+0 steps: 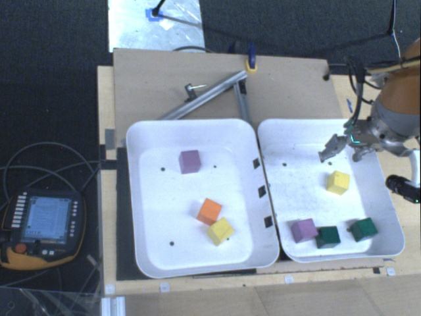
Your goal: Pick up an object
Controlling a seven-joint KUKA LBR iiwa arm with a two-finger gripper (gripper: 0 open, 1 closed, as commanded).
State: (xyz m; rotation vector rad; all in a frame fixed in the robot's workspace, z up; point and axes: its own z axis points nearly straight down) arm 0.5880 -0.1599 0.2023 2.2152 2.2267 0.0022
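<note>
Here pincer (342, 149) hovers over right bin (289, 133), spread, unladen, just above yellow cube (338, 182).

You have two bins side by side on the bench (217, 84). In the left bin (141, 242), one block (189, 161) sits toward the back, and two more, (209, 210) and (221, 231), touch each other nearer the front. In the right bin (289, 133), a block (338, 182) lies mid-right (the gripper (343, 147) hangs just behind it), and three blocks (304, 230) (327, 236) (363, 228) line the front wall.
</note>
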